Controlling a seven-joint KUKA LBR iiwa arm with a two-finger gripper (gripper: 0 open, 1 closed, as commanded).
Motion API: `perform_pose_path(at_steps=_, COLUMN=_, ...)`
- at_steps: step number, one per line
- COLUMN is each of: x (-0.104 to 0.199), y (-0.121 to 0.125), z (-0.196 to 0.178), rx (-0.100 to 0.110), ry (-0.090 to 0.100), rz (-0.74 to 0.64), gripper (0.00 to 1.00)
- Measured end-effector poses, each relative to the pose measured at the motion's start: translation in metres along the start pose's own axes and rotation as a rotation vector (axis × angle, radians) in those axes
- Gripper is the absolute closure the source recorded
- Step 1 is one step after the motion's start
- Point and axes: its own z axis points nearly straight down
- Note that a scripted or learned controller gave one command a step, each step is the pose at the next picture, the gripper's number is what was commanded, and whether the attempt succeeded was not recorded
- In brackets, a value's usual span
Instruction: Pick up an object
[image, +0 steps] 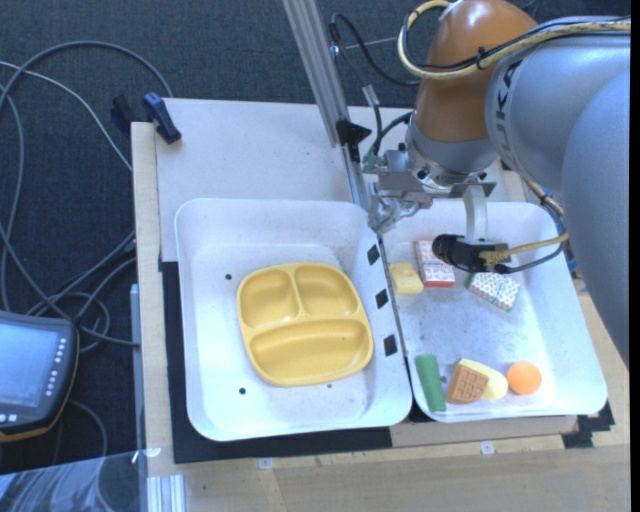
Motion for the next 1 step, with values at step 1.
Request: perform_pose_path(at_steps=1, x=0.0447, y=-0.0153, z=0.0031, rx=0.0, ry=-0.001, rz=0.002, gripper=1.0)
